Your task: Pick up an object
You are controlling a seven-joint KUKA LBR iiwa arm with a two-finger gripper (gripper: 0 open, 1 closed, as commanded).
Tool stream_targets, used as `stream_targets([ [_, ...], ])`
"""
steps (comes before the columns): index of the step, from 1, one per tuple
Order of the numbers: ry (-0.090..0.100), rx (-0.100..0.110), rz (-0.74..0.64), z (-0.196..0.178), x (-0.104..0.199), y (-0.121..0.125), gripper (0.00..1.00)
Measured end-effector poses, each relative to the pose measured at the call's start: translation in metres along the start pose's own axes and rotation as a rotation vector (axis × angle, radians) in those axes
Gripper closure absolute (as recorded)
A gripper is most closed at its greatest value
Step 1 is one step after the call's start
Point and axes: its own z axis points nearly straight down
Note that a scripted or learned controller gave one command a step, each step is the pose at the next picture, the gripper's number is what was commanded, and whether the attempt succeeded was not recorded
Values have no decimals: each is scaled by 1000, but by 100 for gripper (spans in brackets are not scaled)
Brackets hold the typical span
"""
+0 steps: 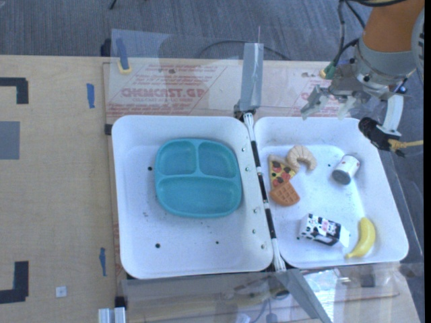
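My gripper (331, 106) hangs above the far rim of the right bin (387, 180), its two fingers spread open with nothing between them. Below it in that bin lie a croissant (302, 157), a pizza slice (281, 171) and a waffle-like piece (285, 194) near the left wall. A small tin can (345, 169) lies on its side to the right of the croissant. A black-and-white carton (320, 229) and a yellow banana (362, 237) rest near the front.
The left bin (128, 200) holds a teal divided plate (199, 177). A grey divider post (252, 76) stands behind the seam between the bins. Cables hang beside the arm at the upper right.
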Motion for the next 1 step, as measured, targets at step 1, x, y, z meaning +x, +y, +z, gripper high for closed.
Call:
stream_targets([
  [1,0,-1,-269,29,10,12,0],
])
